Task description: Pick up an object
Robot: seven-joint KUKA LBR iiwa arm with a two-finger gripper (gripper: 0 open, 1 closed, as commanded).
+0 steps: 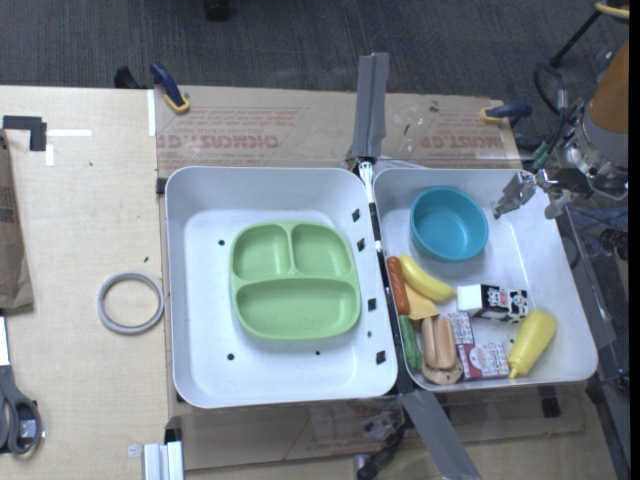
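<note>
A light wooden bench (80,228) is carrying two white bins side by side. The left bin (190,298) is holding one green divided plate (295,280), lying flat at its centre. The right bin (560,268) is crowding its toys toward the near edge: one blue bowl (449,224), one banana (427,282), one hot dog (437,346), one milk carton (494,300) and one yellow mustard bottle (531,342). The gripper (512,196) is hovering at that bin's far right corner, holding nothing, its fingers slightly parted, probably lining up on the bowl.
</note>
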